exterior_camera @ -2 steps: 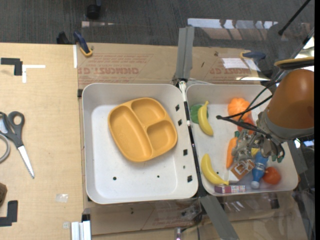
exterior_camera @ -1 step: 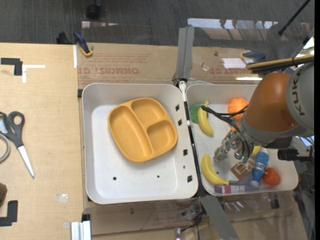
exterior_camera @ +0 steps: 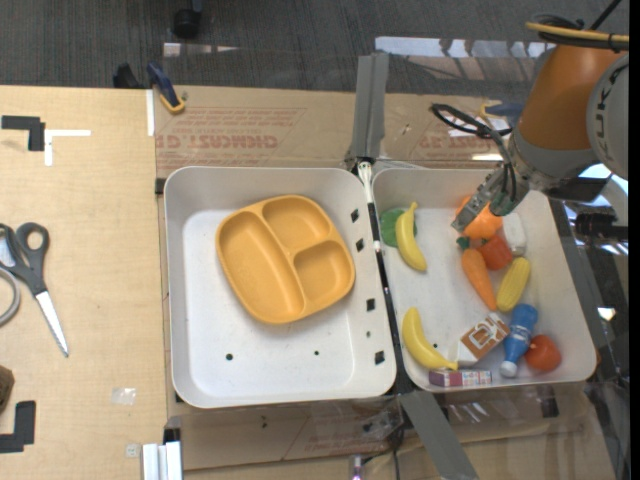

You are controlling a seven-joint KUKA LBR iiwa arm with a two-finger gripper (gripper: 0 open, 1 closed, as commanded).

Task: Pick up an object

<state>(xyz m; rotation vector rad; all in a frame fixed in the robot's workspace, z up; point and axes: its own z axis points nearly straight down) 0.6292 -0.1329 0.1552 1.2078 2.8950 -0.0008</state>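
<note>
The right bin holds several toy items. Among them are two yellow bananas, a green piece, a carrot and a red piece. There are also a yellow oblong piece, a blue bottle, a red-orange ball, a small brown box and a flat pink box. My gripper hangs low over the bin's far side. It is right at an orange object, with a white piece beside it. The arm hides the contact.
The left bin holds a yellow-orange divided plate. A grey divider rises behind the seam between the bins. Scissors lie on the wooden bench at far left, and a blue-yellow clip lies at the back.
</note>
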